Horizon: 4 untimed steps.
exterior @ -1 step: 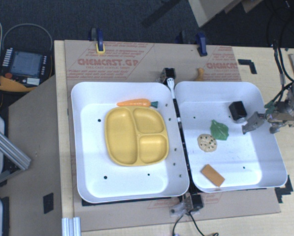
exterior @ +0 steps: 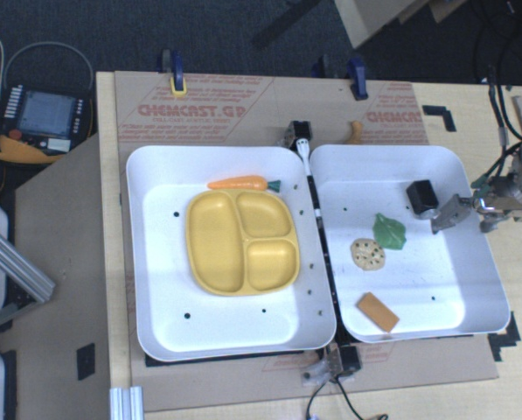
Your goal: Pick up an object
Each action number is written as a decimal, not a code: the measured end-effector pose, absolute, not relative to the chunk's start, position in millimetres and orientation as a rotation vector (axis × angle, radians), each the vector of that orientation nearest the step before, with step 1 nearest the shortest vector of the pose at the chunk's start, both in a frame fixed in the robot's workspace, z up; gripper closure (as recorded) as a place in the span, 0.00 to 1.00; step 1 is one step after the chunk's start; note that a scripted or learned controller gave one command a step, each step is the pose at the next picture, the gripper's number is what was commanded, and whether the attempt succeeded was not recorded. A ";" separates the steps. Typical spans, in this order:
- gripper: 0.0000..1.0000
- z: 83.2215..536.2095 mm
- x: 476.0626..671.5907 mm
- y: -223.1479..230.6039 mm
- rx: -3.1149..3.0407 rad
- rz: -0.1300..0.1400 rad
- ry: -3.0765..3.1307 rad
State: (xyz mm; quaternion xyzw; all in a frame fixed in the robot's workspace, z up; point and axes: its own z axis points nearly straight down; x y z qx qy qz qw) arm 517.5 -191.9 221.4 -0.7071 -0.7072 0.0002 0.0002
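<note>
Table, right bin (exterior: 470, 318): we see pincer (exterior: 444, 217) at three o'clock, spread unclear; green leaf (exterior: 388, 232) lies toward nine o'clock.

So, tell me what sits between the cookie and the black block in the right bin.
The green leaf lies between cookie and black block, in the camera view.

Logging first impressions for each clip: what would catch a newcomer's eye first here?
The yellow three-compartment plastic tray in the left white bin, with an orange toy carrot beside its far edge. Next, the right white bin with a green leaf-shaped piece, round speckled cookie, tan rectangular cracker and small black block, the gripper at its right side.
</note>
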 end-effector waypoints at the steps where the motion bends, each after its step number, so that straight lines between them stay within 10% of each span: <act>1: 0.00 178.3 513.9 -191.3 -2.218 0.004 -2.217; 3: 0.00 82.4 511.0 -194.3 -2.218 0.003 -2.217; 4: 1.00 94.9 512.0 -194.9 -2.223 0.000 -2.220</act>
